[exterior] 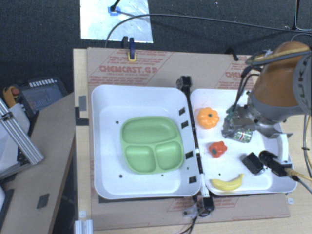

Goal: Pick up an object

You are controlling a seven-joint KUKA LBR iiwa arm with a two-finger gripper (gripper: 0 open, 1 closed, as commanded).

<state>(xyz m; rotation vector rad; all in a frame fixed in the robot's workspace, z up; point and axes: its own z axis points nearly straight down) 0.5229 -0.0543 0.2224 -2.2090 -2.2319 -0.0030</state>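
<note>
Small can (242,134) lies in the right bin (214,97), just right of the orange pumpkin (207,117), with the pincer (233,126) down on it; grip state: cannot tell. Risk: the round can rolls away, or the red pepper (218,149) below the pumpkin gets nudged.

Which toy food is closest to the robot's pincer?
The orange pumpkin. It sits just left of the pincer in the right bin. The red pepper lies a bit farther, and the yellow banana is farthest.

Arm (280,84) reaching from right, claw (237,125) pointed down.
</note>
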